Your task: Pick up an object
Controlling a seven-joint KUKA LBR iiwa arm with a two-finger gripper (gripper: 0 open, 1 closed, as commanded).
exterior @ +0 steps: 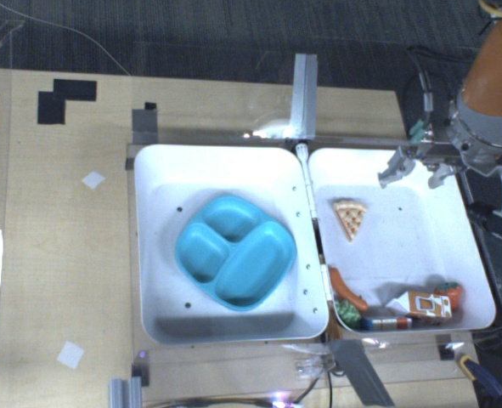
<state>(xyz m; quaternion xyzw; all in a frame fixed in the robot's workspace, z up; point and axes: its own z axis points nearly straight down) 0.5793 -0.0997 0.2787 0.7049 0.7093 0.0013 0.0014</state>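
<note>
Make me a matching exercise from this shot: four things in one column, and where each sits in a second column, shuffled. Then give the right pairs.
Things:
1. blue divided plate
2. waffle slice
3. gripper
4. orange carton

Places:
A. along the near wall of the right bin
B. over the far right part of the right bin
C. middle of the left bin
D. alone on the floor of the right bin, towards the divider

Pairs: 1-C, 2-D, 3-B, 4-A
</note>
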